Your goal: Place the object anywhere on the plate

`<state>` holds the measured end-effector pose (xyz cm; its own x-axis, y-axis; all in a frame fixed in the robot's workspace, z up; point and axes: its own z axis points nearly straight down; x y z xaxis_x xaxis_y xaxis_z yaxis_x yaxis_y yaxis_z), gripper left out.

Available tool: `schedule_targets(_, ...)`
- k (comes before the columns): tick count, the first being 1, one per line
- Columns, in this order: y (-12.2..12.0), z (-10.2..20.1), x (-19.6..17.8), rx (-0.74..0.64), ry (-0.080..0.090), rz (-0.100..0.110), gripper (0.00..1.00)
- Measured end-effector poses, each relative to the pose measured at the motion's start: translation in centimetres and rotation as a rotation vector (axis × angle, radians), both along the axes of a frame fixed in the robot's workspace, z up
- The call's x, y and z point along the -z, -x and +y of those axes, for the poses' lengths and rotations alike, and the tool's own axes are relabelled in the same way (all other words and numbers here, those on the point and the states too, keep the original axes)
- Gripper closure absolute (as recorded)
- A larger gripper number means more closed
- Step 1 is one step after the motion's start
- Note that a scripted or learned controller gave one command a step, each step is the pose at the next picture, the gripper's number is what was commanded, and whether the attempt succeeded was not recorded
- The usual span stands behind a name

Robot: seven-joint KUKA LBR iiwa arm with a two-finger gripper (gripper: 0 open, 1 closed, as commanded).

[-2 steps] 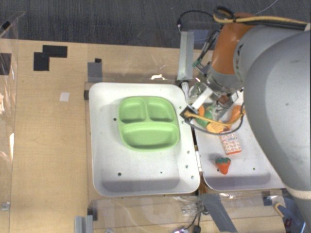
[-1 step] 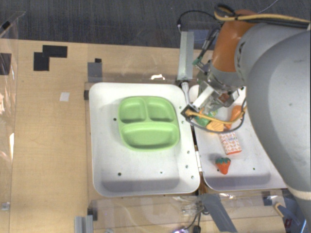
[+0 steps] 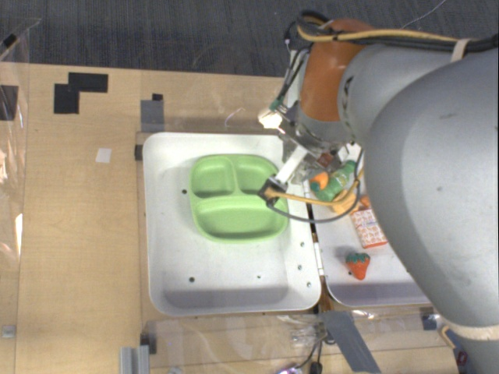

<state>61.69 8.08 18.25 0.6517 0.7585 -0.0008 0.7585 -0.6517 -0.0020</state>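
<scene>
In the camera view, the grey arm (image 3: 437, 131) comes in from the right edge and covers a big part of the right bin (image 3: 366, 291). Its claw (image 3: 318, 160) hangs over the border between the two bins, at the far part of them. The wrist hides the claw's tips, so I cannot tell if the claw is open or closed, or if it grips something.

A small green and orange object (image 3: 331, 181) lies just beside the claw, a little nearer to the camera, in the right bin close to its left wall. I cannot tell if the claw touches it.

The green plate (image 3: 234, 209), with three compartments, is near the claw on the side toward the picture's left. It lies flat in the left bin (image 3: 168, 232), and nothing is on it.

Further from the claw, toward the near edge of the right bin, lies a small carton (image 3: 366, 226) with red print, and beyond it a toy strawberry (image 3: 359, 265). Both bins stand on the wooden table (image 3: 78, 232).
</scene>
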Motion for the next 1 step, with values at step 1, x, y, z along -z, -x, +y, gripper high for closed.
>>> schedule_targets(1,0.0,0.0,0.0,0.0,0.0,0.0,0.0)
